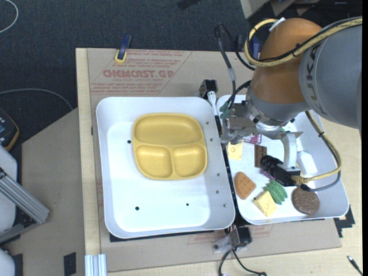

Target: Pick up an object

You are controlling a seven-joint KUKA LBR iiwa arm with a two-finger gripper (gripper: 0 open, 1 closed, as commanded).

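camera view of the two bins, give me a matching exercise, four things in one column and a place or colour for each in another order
Things:
1. divided plate
2. brown round cookie
3. green toy
4. clamp

Places or colours:
A. far edge of the bench, outside the bins
B. yellow, in the left bin
C. near right corner of the right bin
D. between a yellow wedge and the cookie

Pairs: 1-B, 2-C, 3-D, 4-A
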